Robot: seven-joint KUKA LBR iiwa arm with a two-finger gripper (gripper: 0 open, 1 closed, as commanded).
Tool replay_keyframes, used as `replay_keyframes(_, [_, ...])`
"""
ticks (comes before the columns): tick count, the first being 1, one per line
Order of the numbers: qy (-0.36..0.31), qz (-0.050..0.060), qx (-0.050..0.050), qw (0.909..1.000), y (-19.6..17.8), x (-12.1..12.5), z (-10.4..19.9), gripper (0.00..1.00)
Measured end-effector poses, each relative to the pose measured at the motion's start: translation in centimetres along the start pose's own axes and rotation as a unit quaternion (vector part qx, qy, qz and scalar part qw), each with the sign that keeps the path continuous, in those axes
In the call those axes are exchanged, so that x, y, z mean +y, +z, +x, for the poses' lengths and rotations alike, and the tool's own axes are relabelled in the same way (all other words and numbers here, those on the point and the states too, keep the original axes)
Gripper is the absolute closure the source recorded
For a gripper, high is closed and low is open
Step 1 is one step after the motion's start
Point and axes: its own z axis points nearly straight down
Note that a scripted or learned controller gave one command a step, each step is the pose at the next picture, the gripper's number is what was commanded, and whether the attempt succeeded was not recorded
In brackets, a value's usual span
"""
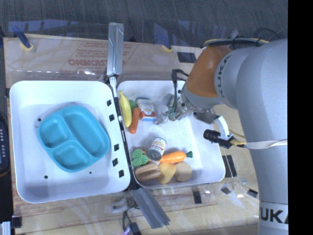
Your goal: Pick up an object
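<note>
My gripper [164,116] hangs low over the middle of the right bin [210,153], just right of a small carton with a red and white label [145,107]. Left of the carton lie a yellow banana [125,109] and an orange carrot-like piece [134,121] against the bin's left wall. Nearer the front sit a tin can [156,148], a green toy [139,157], an orange carrot with a green top [173,156], a bread roll [147,172], a yellow piece [166,172] and a tan round piece [183,171]. Nothing shows between the fingers.
The left bin [29,180] holds a blue divided plate [73,137]. A grey metal bar [115,48] stands at the back between the bins. The arm's orange band [208,75] and grey body cover the right bin's back right part.
</note>
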Motion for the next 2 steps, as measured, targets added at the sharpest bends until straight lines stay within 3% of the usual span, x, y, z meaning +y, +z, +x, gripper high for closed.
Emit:
replay_keyframes(1, [0.0, 0.0, 0.001, 1.0, 0.0, 0.0, 0.1, 0.0])
replay_keyframes(2, [-0.013, 0.0, 0.0, 0.9999, -0.1, -7.5, 2.8, 0.0])
